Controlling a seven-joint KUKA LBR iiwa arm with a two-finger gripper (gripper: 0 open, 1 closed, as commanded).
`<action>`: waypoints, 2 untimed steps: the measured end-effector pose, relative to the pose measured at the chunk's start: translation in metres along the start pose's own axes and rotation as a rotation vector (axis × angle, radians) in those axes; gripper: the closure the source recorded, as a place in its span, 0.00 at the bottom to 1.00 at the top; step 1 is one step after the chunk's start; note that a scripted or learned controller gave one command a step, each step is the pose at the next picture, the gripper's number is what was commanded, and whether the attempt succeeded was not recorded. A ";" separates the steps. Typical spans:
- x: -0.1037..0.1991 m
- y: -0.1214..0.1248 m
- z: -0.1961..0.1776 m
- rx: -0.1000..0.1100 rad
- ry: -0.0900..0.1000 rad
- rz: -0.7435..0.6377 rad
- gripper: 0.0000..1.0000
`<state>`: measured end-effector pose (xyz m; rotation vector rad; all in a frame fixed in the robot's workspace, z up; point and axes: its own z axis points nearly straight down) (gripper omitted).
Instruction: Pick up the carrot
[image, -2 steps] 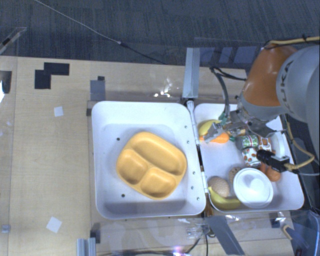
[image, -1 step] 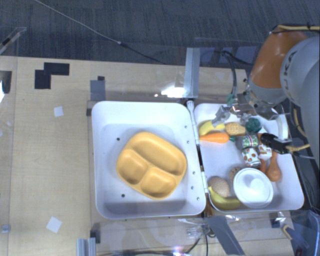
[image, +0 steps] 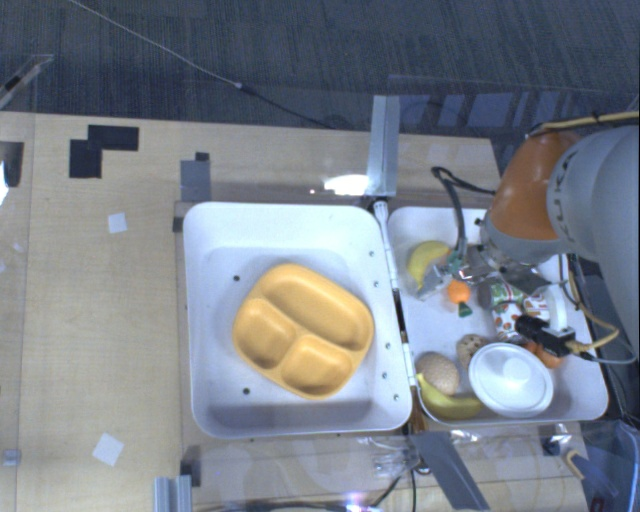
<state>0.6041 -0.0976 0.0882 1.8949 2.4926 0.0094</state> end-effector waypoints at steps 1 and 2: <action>0.001 0.003 -0.013 -0.007 -0.001 -0.006 1.00; 0.070 -0.015 -0.102 -0.003 0.003 0.050 1.00</action>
